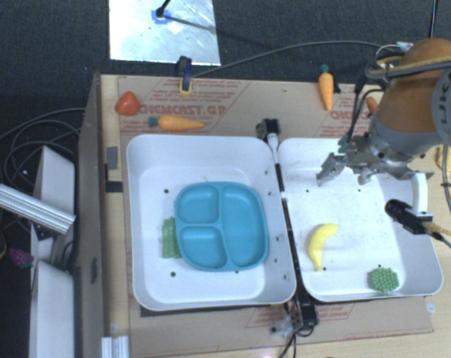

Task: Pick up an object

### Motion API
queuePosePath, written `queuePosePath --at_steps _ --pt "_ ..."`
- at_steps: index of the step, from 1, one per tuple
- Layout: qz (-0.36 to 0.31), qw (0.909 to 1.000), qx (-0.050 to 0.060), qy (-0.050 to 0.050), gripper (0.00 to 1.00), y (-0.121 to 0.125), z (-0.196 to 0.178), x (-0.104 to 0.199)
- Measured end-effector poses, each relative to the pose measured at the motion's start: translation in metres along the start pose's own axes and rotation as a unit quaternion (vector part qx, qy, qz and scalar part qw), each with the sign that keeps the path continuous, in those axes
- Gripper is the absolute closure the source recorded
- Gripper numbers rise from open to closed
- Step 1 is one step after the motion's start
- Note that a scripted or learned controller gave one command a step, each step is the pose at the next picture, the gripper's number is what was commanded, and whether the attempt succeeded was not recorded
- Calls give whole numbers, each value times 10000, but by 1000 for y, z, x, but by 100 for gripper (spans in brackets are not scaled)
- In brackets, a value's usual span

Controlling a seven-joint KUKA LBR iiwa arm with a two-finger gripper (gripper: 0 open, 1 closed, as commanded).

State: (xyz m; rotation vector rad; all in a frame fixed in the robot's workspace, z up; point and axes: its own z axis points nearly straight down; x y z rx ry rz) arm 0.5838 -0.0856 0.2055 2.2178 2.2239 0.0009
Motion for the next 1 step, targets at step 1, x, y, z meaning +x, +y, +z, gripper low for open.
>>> queuePosePath --at_steps 1 --pt "9 10000 4 -2 0 -39 9 -17"
